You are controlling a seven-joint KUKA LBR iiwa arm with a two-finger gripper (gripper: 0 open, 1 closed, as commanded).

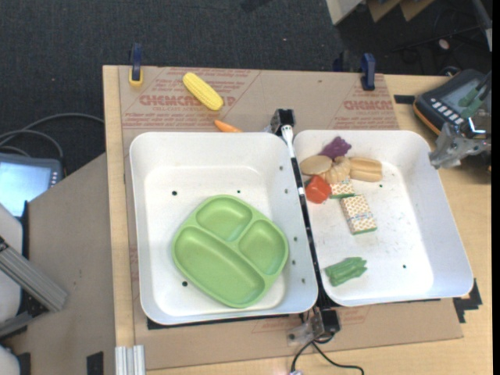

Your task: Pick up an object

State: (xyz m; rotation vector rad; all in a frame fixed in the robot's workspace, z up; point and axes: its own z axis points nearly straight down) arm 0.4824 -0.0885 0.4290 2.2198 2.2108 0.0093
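Trouble may come at the right bin's (437, 209) far-left corner: crowded toys (337, 170) could slip. Gripper (457, 143) is near its far-right corner; finger state unclear.

Left bin (148, 209): green divided plate (230, 250). Right bin (422, 241): toy food cluster (341, 172), green piece (345, 270). Corn (202, 91) on bench.

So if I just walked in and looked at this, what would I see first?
Probably the big green plate with three sections, lying in the left white bin. Next, the little heap of toy food in the right bin: a purple piece, tan pieces, a red one, a patterned box and a green vegetable nearer the front. A yellow corn cob lies on the cardboard behind the left bin.
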